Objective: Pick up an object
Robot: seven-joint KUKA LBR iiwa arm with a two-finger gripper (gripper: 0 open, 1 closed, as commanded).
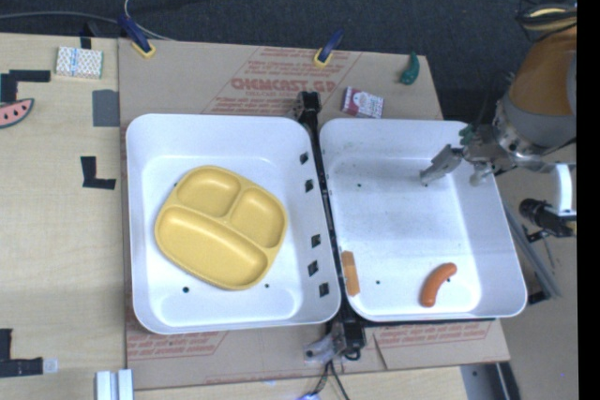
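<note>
- Claw (pixel 450 162) hangs at the upper right of the right bin (pixel 403 140), over bare floor; whether it is spread or pressed together I cannot tell.
- Sausage (pixel 437 284) lies toward the lower right of the frame from the claw, well apart, its long axis tilted up to the right.
- Orange stick (pixel 350 273) lies by the bin's lower left wall, farther off.
- Yellow plate (pixel 220 227) sits in the left bin (pixel 150 140).
</note>
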